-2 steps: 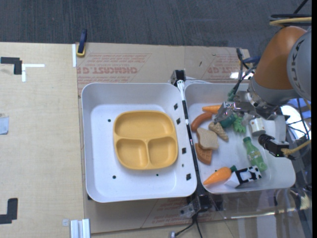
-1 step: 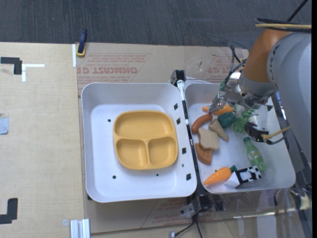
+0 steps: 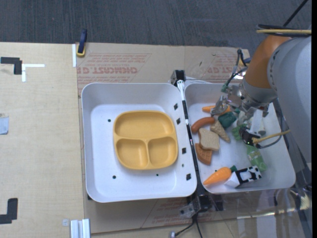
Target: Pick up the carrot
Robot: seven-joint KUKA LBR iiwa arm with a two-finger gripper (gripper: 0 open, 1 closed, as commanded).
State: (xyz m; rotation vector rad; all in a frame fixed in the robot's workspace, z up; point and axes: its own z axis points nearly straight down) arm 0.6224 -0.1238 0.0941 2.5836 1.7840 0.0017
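Note:
The carrot (image 3: 218,176), orange with a green top, lies near the front of the right bin (image 3: 277,180), its tip pointing left. My gripper (image 3: 229,108) hangs over the back of that bin, well behind the carrot and apart from it. It hovers above a dark green toy (image 3: 228,119) and beside a small orange piece (image 3: 208,108). The wrist and its cables hide how the gripper stands.
Between gripper and carrot lie a sausage (image 3: 201,123), a bread slice (image 3: 209,140) and a waffle (image 3: 203,154). A black-and-white toy (image 3: 247,175) touches the carrot's right end, with green leaves (image 3: 256,158) behind it. The left bin (image 3: 94,182) holds a yellow divided plate (image 3: 119,128).

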